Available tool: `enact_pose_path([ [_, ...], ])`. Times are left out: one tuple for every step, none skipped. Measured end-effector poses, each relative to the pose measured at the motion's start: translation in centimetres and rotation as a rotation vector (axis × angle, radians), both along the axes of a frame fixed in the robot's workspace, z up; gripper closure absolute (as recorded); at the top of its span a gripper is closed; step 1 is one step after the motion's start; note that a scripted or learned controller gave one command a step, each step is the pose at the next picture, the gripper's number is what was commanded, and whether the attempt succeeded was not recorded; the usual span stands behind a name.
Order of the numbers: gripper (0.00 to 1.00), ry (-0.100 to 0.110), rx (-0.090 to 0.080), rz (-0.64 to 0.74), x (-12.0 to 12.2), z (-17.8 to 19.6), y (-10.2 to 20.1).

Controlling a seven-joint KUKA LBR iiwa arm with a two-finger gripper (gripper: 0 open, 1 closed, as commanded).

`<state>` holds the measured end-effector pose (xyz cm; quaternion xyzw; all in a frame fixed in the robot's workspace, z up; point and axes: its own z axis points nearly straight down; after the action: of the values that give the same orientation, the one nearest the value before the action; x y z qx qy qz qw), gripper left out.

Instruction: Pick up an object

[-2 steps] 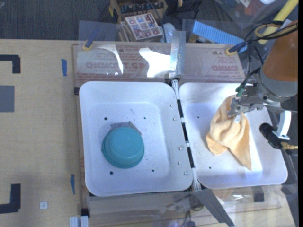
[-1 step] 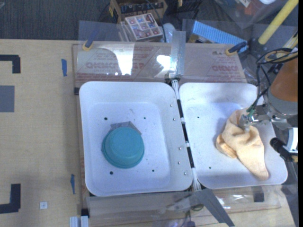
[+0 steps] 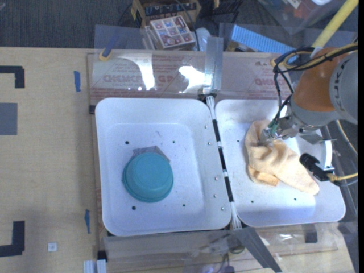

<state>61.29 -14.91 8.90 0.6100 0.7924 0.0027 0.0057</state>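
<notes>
1. Camera view: the gripper (image 3: 274,132) is down in the right bin (image 3: 284,209), pressed into the top edge of a crumpled yellow cloth (image 3: 277,162).
2. The cloth spreads out below the jaws, toward the bin's front.
3. Jaws look buried in the folds, so honestly can't tell if they're clenched or released.
4. Way off to the jaws' left, a teal bowl (image 3: 148,177) sits upside down in the left bin (image 3: 114,118) on the bench (image 3: 45,152).
</notes>
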Motion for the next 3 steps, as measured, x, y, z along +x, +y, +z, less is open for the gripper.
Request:
enact_pose_path([
  [0.00, 0.006, 0.000, 0.140, 0.8, 4.6, 3.3],
  [0.00, 0.005, 0.000, 0.057, 4.3, -0.1, 2.7],
  [0.00, 0.006, -0.001, 0.174, 4.2, 6.0, 4.5],
])
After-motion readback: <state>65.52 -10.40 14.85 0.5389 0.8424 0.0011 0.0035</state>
